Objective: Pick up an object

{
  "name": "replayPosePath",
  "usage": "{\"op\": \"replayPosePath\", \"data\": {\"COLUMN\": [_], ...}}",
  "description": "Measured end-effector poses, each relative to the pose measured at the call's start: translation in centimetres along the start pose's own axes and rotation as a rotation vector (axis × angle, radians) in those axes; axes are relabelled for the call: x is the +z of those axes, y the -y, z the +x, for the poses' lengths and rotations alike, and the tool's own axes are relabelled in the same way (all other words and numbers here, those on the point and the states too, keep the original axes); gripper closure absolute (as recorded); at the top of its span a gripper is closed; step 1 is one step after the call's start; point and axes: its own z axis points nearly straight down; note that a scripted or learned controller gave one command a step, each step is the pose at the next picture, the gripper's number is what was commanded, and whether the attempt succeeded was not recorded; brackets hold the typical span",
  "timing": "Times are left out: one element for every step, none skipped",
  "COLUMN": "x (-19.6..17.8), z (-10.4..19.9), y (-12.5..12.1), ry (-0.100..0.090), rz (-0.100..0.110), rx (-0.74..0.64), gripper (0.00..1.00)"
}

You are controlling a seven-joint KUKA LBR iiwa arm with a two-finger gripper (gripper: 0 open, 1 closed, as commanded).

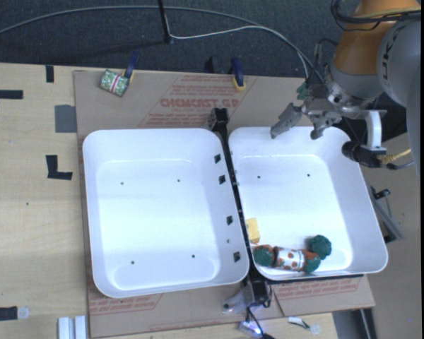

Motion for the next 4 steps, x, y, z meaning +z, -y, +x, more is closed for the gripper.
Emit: {"op": "replayPosePath", "data": {"x": [13.0, 7.7, 7.4, 7.2], "z": [-1.7, -4.3, -4.6, -4.9], "y": [3.5, 5.3, 7.8, 8.8], "ry": [-0.001, 0.001, 0.0, 0.0], "rz": [0.011, -0.002, 0.001, 0.0], "rx": [0.002, 0.002, 0.001, 0.0], "gripper": [0.0, 0.0, 0.0, 0.0]}}
